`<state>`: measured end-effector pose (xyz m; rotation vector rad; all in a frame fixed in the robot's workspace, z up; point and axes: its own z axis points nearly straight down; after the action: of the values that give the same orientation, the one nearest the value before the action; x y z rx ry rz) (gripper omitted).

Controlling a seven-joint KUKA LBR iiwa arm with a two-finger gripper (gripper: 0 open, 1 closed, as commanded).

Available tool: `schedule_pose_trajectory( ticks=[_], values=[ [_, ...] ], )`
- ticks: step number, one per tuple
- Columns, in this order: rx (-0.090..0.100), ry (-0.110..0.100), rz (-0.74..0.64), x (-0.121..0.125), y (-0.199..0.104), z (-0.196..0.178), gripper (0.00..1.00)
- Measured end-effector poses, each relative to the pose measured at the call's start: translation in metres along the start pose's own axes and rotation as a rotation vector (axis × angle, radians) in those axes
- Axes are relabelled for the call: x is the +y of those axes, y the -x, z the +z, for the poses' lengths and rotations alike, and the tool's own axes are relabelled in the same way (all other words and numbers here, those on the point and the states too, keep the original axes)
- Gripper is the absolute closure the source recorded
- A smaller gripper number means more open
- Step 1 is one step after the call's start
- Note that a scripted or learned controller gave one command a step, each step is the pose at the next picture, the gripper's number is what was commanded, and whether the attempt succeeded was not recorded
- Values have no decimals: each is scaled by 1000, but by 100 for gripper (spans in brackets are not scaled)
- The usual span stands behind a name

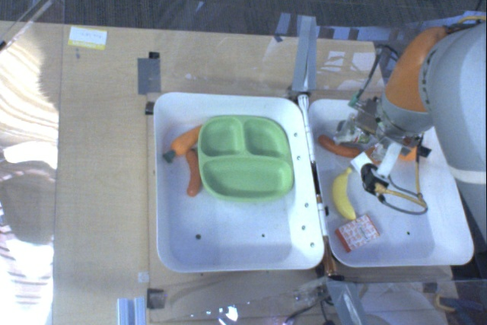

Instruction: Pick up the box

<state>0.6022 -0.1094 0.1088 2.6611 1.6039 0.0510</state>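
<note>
The box (357, 231) is small, red and white, and lies flat near the front of the right bin (449, 240). My gripper (354, 132) hangs over the back left part of that bin, well behind the box and apart from it. It sits just above a red-orange sausage-like item (336, 146). A yellow banana (344, 195) lies between the gripper and the box.
The left bin (228, 240) holds a green divided plate (245, 157), with a carrot (183, 141) and a brown sausage (193, 174) at the plate's left edge. A raised rim (310, 179) divides the two bins. The arm covers the right bin's back right.
</note>
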Motion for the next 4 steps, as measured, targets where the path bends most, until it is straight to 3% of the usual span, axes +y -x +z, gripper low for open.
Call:
schedule_pose_trajectory(
  ticks=[1, 2, 3, 4],
  values=[
    [0, -1, -7, 0, 0, 0, 0],
    [-3, -1, -13, 16, -14, 1, 0],
    [-5, 0, -20, 18, -14, -10, 100],
    [-12, -35, 277, -7, -98, -235, 100]
  ],
)
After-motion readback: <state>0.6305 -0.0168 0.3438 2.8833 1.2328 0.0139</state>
